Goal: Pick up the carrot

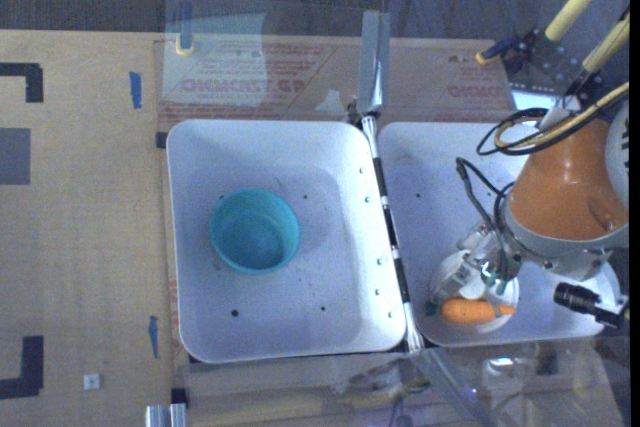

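- Your carrot (474, 312) lies in the right bin (420, 175), close to its near edge and toward the corner next to the divider between the two bins.
- Its long axis runs roughly left to right across the view, the fatter end toward the divider and the thinner end pointing toward the arm's side.
- The gripper (478, 277) hangs just above and slightly behind the carrot, so the carrot lies toward the near edge from the fingertips, almost under them.
- You cannot tell how the fingers are set: the clear and pale parts at the tip blur into the white bin floor. Nothing shows the carrot between them, so judge it as not held.
- The coming move turns on that small offset: the tip would need to come slightly toward the near edge and down, closing across the carrot's short width.
- The bin's near wall and the divider are both close to the carrot, and they crowd the approach.
- A teal bowl (255, 231) sits in the left bin (200, 155), well apart from the carrot and not in your way.
- Black cables (480, 185) loop off the wrist above the right bin.
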Robot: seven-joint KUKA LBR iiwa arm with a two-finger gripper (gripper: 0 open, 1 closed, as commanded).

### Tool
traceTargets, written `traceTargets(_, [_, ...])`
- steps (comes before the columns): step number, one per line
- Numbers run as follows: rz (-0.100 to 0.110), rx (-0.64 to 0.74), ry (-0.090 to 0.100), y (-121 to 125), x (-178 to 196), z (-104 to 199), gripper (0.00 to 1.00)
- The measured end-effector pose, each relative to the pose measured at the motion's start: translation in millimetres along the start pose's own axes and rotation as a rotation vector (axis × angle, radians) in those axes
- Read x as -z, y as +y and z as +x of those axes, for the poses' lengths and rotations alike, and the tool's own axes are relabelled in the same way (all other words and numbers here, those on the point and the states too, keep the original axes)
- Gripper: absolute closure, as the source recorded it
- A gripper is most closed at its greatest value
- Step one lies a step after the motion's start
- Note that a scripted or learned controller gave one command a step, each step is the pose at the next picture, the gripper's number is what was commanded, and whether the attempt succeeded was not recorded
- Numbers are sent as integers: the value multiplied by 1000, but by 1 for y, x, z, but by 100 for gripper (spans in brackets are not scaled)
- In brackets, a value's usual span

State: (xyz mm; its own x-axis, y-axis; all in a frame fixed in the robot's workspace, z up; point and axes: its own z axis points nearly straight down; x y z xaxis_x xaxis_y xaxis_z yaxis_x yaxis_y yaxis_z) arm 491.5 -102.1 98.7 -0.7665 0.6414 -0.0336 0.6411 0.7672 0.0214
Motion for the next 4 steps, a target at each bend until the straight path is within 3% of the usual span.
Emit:
traceTargets(1, [19, -13, 31, 42, 87, 45, 0])
traceTargets(2, [23, -231, 28, 1, 58, -3, 0])
traceTargets(3, [20, -393, 27, -64, 32, -43, 0])
traceTargets(4, [23, -523, 18, -30, -12, -75, 0])
